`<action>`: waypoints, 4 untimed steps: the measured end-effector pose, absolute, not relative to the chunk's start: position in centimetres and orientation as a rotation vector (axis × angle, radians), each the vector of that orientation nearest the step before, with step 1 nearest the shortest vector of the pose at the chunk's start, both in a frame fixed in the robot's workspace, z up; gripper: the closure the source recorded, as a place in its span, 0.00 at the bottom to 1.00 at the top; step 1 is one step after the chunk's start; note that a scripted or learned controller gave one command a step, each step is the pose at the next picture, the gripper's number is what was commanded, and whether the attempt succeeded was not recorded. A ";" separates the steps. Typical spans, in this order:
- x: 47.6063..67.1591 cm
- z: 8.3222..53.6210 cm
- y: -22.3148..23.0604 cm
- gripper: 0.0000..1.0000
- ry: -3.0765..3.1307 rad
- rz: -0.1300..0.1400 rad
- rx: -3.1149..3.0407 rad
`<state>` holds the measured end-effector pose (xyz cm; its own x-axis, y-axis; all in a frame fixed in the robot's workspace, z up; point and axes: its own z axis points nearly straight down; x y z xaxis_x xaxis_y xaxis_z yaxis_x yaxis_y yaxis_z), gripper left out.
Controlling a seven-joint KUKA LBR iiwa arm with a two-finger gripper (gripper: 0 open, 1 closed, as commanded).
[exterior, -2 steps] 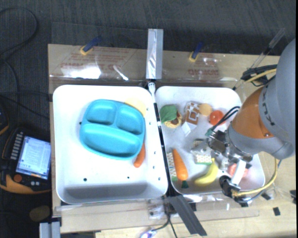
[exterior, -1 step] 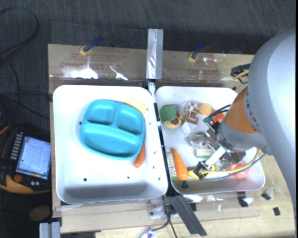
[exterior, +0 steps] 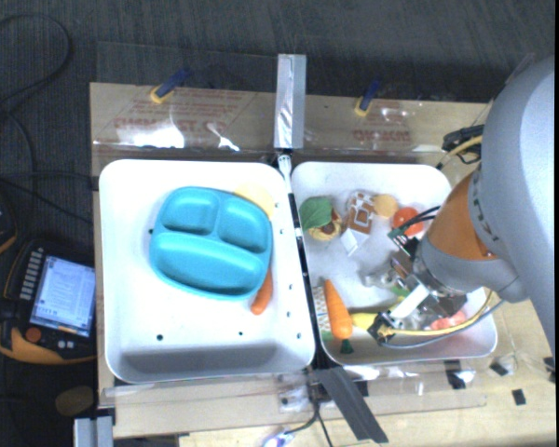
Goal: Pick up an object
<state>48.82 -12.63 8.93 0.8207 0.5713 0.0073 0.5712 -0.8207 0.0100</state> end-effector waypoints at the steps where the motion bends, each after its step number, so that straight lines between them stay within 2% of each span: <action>1: 49.0 8.9 -18.6 0.00 0.678 0.013 3.092; 2: 55.7 10.6 -17.3 0.00 0.494 -0.012 3.103; 3: 65.0 12.8 -21.9 0.00 0.617 -0.002 3.083; 4: 65.0 18.3 -22.4 0.00 0.366 -0.007 3.118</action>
